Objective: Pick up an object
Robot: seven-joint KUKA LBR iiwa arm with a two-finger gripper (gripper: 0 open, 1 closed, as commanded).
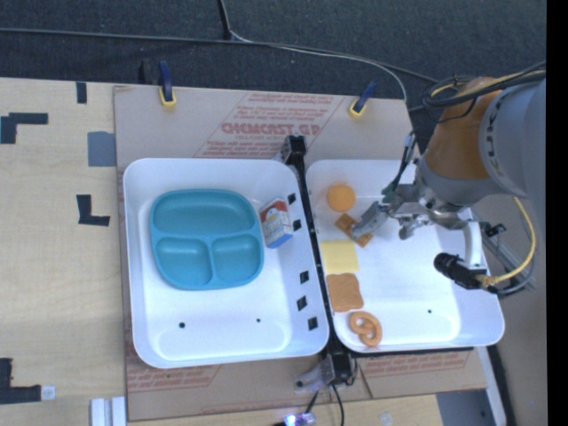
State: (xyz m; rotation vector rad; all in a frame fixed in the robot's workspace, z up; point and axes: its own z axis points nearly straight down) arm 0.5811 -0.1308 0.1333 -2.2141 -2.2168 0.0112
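I can't tell the end effector (366,227) state, it's on the brown piece (348,225) at 6 o'clock of the orange ball (341,196); centre, then lift straight.

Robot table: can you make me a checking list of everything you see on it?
Surface: two white bins side by side on a cardboard sheet.
Job's things: right bin holds an orange ball, brown piece, yellow square, toast slice, pretzel.
Clutter: left bin holds a blue divided plate and a small carton.
Grippers: hand low beside the brown piece.
Cables: black cable behind the bins.
Surroundings: two clamps on the cardboard.
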